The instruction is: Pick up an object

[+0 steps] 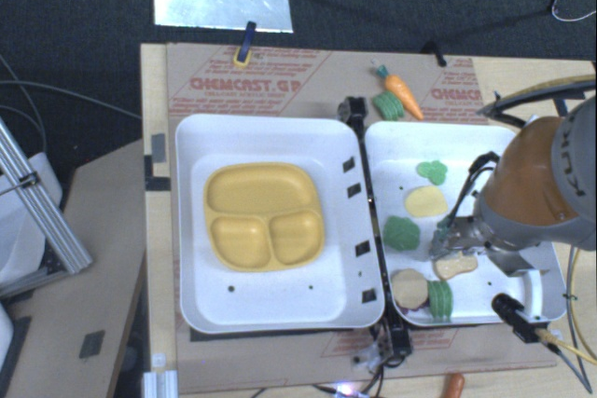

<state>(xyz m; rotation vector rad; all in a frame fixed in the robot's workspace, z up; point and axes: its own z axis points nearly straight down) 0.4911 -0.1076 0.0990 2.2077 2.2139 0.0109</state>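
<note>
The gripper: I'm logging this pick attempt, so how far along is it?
Done: the gripper is down in the right bin, among the toy foods. In hand: it sits right above the beige piece, with the green piece to its side; whether it has closed on anything can't be made out. Left: a clear grasp and lift. The yellow tray lies in the left bin.

beige flat piece (pixel 455 267) | lying flat | right bin (pixel 522 137), near front
</note>
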